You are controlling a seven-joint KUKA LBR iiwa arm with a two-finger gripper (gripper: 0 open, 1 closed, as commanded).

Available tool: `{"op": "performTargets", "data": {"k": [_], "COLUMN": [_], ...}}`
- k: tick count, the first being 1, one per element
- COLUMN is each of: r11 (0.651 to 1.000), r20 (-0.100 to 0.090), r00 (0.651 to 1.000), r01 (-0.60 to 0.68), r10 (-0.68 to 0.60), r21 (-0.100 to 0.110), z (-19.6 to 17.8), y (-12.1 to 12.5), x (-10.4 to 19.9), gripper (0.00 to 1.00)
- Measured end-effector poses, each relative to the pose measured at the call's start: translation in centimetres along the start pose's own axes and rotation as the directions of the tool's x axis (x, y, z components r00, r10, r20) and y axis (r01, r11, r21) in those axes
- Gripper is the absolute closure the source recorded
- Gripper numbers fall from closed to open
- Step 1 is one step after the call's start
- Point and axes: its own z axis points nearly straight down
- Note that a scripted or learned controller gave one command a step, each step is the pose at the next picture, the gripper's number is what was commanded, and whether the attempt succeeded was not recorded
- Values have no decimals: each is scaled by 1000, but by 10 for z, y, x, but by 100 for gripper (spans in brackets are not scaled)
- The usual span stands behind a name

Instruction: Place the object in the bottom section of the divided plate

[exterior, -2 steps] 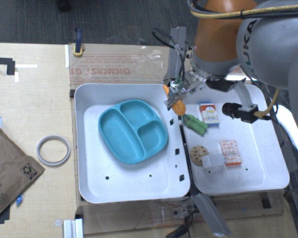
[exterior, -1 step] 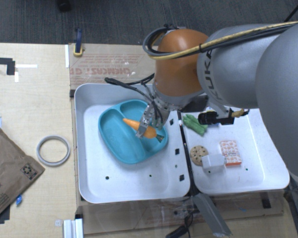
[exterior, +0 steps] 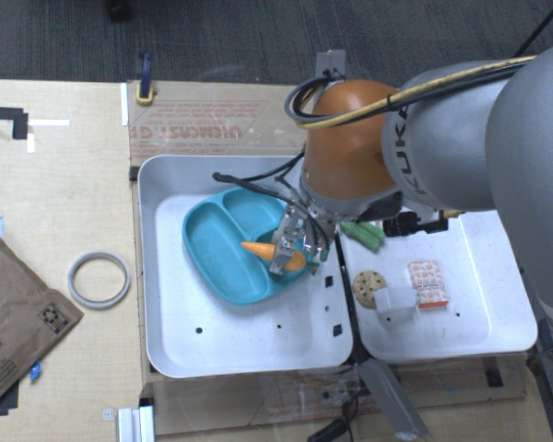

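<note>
Things around the two bins on the light wooden surface [exterior: 64,191]

In the right bin [exterior: 470,330] lay a round cookie [exterior: 368,286], a small red and white packet [exterior: 427,284] near it, a white block [exterior: 395,302] between them, and a green item [exterior: 364,235] by the left wall. On the surface, left of the left bin [exterior: 230,348], a grey tape ring [exterior: 99,278] lay flat, beside a brown cardboard piece [exterior: 14,311]. A blue clamp [exterior: 146,74] stood at the far edge.

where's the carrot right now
The carrot lies on the right part of the blue divided plate in the left bin, at the pincer.
</note>
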Motion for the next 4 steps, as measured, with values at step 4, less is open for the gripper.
{"op": "performTargets", "data": {"k": [4], "r11": [914], "r20": [6], "r00": [914], "r01": [405], "r10": [-405], "r21": [-1], "z": [-266], "y": [111], "x": [-41], "gripper": [0]}}
